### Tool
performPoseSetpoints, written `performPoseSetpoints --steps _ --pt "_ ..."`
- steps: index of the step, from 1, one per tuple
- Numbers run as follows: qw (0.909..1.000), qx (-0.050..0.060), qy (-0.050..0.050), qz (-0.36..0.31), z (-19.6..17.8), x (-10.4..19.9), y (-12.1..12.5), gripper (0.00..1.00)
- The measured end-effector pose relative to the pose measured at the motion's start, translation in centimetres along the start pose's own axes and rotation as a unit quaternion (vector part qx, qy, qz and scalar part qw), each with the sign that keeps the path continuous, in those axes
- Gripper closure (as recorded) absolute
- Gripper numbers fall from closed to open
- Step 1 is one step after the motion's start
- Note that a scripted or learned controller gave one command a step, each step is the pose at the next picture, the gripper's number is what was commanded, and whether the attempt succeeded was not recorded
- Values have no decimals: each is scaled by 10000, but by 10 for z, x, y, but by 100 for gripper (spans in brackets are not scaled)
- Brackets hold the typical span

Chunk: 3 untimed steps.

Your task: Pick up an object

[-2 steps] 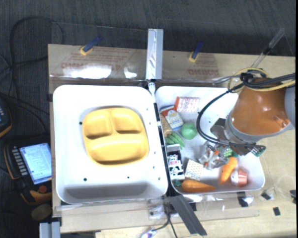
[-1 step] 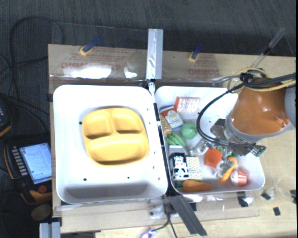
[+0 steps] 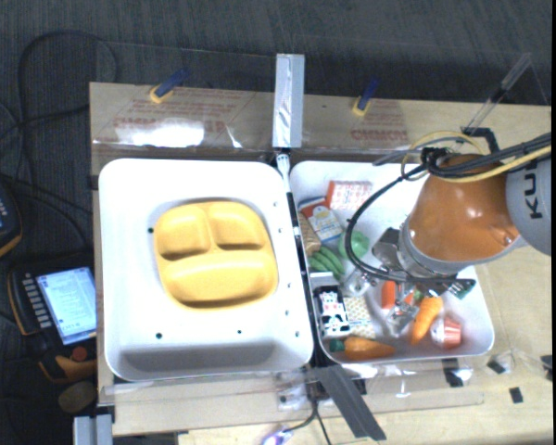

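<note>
Bins [image 3: 111, 248]: two | yellow tray [image 3: 215, 252]: one | carrots [image 3: 426, 315]: two

One fixed camera is looking down on the counter [image 3: 519, 128] from above, tilting slightly so the far edge is sitting toward the top of the frame and the near edge toward the bottom. It is standing far enough back to be taking in both white bins whole, the left bin [image 3: 120, 248] and the right bin [image 3: 482, 336] lying side by side across the middle, with dark floor showing beyond the counter. The arm [image 3: 463, 216] is entering from the frame's right side.
</note>
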<state>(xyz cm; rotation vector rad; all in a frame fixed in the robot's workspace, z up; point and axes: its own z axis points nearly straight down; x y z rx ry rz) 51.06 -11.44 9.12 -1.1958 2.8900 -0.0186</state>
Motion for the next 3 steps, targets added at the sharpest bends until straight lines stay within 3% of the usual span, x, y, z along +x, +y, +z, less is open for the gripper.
performPoseSetpoints --steps 1,2,3 --pt "9971 -9 -28 -763 0 29 -8 0" --pt "9961 11 -39 -885 0 32 -6 0" --pt "9790 -33 38 -2039 1 -15 -15 0"
